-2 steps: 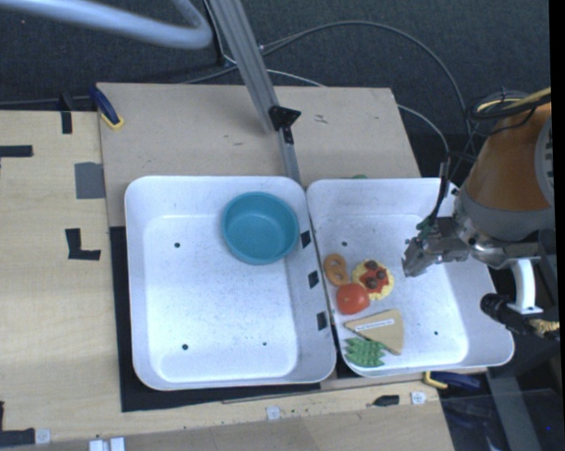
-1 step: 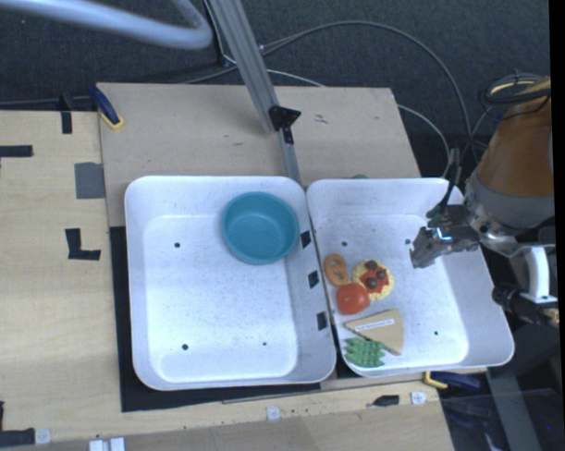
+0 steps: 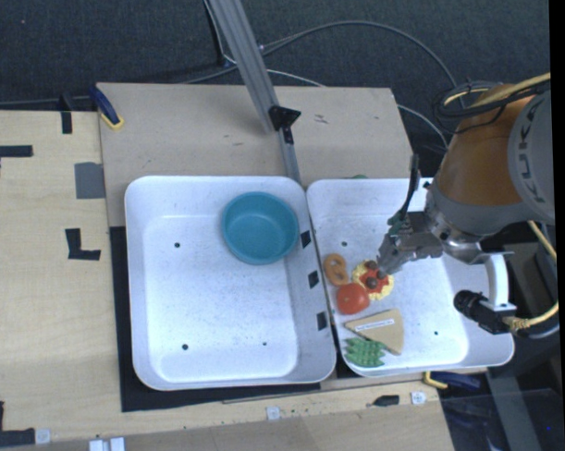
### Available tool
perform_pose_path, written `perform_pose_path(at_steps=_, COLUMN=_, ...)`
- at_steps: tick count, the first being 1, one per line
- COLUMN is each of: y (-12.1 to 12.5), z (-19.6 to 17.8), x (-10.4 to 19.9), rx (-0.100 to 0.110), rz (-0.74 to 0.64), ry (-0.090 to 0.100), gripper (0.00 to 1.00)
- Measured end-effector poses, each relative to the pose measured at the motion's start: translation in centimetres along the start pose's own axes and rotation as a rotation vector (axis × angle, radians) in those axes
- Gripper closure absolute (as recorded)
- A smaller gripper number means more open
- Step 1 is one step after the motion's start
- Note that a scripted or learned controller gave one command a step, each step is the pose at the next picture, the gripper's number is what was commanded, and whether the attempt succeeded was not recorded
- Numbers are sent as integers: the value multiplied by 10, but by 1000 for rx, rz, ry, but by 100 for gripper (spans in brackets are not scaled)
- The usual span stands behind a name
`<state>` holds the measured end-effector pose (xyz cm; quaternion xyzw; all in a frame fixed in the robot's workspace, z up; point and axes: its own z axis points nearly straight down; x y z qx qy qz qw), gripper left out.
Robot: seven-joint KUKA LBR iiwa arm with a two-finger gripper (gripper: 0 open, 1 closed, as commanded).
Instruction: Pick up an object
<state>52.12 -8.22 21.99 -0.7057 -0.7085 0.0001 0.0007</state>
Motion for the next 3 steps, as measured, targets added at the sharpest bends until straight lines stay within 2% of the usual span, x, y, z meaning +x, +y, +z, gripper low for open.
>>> perform_pose_path(at_steps=1, y=2, z=9, x=53, rx=0, rz=-1, ry=0, gripper=100)
perform_pose_path(at_steps=3, y=10, z=-7, x=160, rx=0, rz=-1, ry=0, gripper=100)
